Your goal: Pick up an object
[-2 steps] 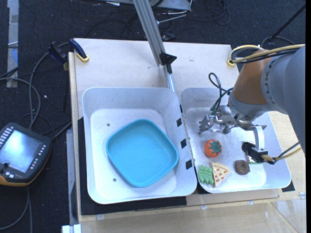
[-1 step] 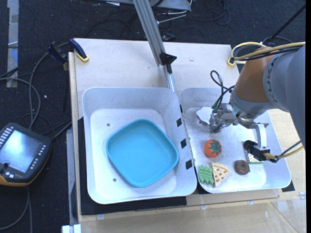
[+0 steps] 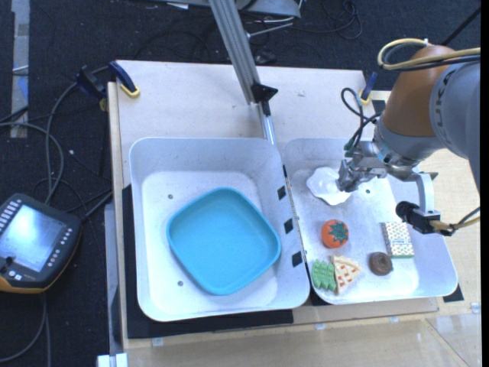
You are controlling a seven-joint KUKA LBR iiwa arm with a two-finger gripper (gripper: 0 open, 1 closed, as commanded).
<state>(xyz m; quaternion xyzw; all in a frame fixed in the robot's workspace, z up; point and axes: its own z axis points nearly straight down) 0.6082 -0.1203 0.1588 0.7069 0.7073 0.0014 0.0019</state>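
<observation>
My fingers [image 3: 348, 180] hang right over the white piece [image 3: 327, 186], which spreads just left of and beneath them; whether they are apart I cannot tell.

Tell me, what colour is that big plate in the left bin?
Light blue plate, seen plainly in the camera view.

This is a robot lab. A grey and orange industrial arm [image 3: 428, 105] reaches over a plain wooden tabletop [image 3: 191, 102] carrying two white bins [image 3: 149, 167]. A handheld control pendant [image 3: 34, 239] with a lit screen lies on the dark carpet [image 3: 53, 67], loose cables [image 3: 57, 151] trail about, and a metal camera pole [image 3: 237, 40] rises behind.
</observation>
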